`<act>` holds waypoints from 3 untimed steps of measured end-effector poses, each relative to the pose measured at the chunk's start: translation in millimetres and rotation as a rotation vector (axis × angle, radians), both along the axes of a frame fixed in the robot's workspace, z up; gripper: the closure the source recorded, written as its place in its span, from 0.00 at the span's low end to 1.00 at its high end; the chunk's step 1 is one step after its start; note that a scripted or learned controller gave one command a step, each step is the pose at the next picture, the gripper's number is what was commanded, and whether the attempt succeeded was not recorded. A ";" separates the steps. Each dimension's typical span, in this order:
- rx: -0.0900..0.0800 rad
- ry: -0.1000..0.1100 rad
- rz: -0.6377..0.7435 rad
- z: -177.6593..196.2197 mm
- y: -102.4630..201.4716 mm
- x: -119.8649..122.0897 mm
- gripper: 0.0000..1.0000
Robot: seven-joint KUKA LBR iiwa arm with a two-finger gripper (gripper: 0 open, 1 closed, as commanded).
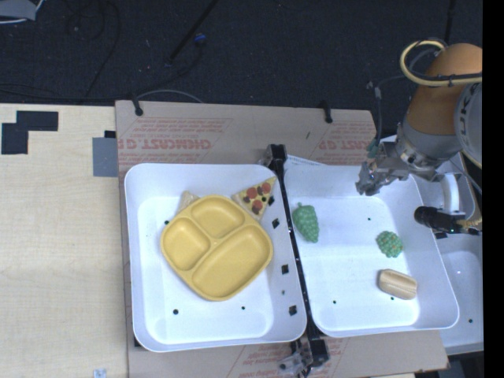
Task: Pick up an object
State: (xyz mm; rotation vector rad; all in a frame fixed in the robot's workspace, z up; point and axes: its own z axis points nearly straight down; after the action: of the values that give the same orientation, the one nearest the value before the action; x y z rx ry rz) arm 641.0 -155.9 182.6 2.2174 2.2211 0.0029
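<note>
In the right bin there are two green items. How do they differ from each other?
The green grape bunch lies at the right bin's left side near the divider; the green broccoli piece lies toward its right side, above the bread roll. The grape bunch is longer and oval; the broccoli piece is smaller and rounder. Both are green, bumpy and lie free of the gripper.

Bright even light, soft shadows, slight blur.

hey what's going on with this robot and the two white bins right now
The arm's gripper hovers over the far right corner of the right bin, with nothing visibly between its fingers. That bin holds a green grape bunch, a smaller green piece and a bread roll. The left bin holds a yellow divided plate and a pizza slice. Nothing is picked up yet.
</note>
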 end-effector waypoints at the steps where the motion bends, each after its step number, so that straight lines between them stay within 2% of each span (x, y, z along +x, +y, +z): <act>1: 0.000 0.001 -0.003 53.0 -1.4 -9.7 1.00; 2: 0.000 0.000 0.000 106.4 -2.3 -9.2 1.00; 3: 0.003 0.007 0.003 102.7 51.5 -18.7 1.00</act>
State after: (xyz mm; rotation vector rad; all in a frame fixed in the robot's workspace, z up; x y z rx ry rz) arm 622.3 -104.4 285.3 2.2193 2.2295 -0.0016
